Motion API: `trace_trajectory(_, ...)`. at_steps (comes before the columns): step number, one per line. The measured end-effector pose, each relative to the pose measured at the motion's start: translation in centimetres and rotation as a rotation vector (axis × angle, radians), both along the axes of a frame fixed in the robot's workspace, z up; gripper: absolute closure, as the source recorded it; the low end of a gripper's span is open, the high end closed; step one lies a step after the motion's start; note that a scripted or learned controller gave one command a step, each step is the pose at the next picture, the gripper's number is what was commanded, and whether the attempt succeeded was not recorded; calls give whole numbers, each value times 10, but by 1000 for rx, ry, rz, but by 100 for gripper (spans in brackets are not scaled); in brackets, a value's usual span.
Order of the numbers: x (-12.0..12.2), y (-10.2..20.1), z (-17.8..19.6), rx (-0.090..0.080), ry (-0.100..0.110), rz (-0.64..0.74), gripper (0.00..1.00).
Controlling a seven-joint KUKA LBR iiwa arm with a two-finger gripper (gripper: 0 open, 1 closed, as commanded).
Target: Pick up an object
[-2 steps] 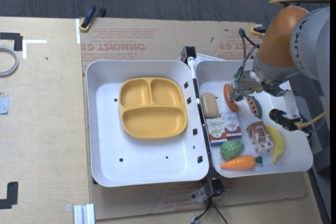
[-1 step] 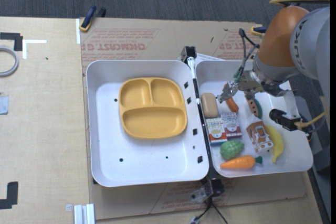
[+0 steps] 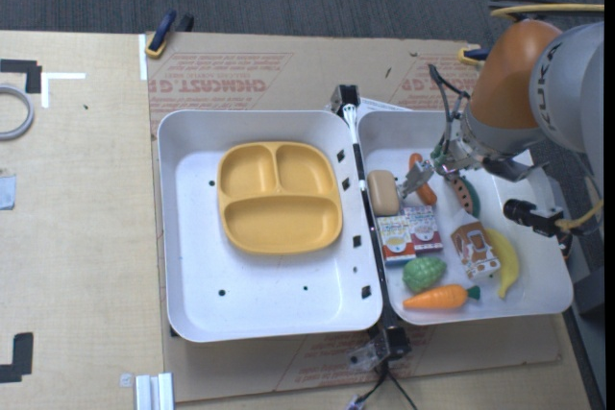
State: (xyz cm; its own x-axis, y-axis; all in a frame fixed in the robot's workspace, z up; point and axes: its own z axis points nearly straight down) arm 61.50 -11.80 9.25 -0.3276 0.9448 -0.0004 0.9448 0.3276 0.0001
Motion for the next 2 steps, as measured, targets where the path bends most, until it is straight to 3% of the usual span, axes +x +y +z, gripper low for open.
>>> trace_trajectory(1, 1, 0, 10, -1, -3, -2, 100)
trace_trajectory(2, -3, 70, 137, -1, -1, -54, 100)
